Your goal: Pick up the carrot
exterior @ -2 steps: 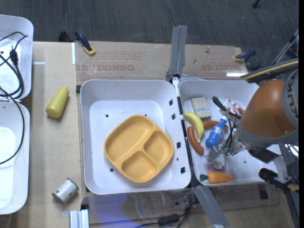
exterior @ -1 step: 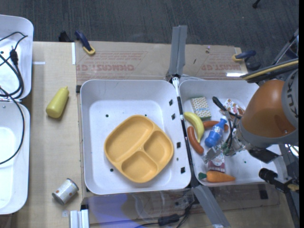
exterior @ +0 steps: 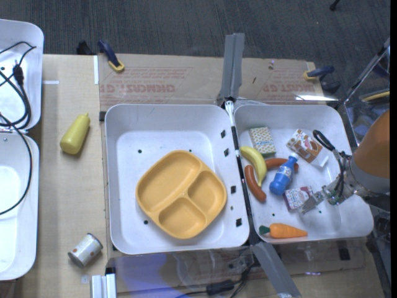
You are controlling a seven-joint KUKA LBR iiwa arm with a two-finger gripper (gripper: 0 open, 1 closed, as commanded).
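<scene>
The carrot [exterior: 286,231], orange with a green stub at its left end, lies flat along the front wall of the right bin [exterior: 347,228]. My gripper [exterior: 314,202] reaches in from the right and hangs low over the bin floor, up and to the right of the carrot and apart from it. Its tip is right beside a small red and white packet [exterior: 296,198]. The grey wrist and orange band [exterior: 374,154] stand over the bin's right edge.
The right bin also holds a banana [exterior: 255,160], a red sausage [exterior: 255,184], a blue bottle [exterior: 282,176], a green box [exterior: 263,140] and a snack pack [exterior: 305,146]. A yellow divided plate [exterior: 181,193] lies in the left bin. A mustard bottle [exterior: 75,134] and a can [exterior: 85,249] lie on the bench.
</scene>
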